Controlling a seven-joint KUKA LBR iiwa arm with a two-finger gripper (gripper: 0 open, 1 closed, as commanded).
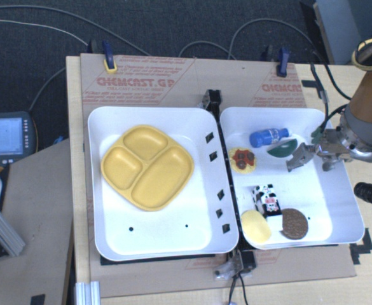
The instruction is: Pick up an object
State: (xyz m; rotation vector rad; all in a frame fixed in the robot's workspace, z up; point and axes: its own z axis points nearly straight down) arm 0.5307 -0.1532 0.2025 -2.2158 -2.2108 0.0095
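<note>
The arm's jaws (311, 156) hang over the right bin (338, 202), and whether they are spread or pressed together I cannot tell. Just left of them, touching or nearly so, lies a dark green curved piece (281, 148); beside it is a blue bottle (268, 136) on its side. Farther off sit a red-topped round snack (243, 160), a black-and-white toy (266, 200), a brown disc (294, 223) and a pale yellow lump (255, 227). A yellow divided plate (147, 167) fills the left bin (109, 234).

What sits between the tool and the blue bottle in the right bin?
The dark green curved piece lies between the tool and the blue plastic bottle, just right of the bottle; nothing else visible intervenes.
</note>
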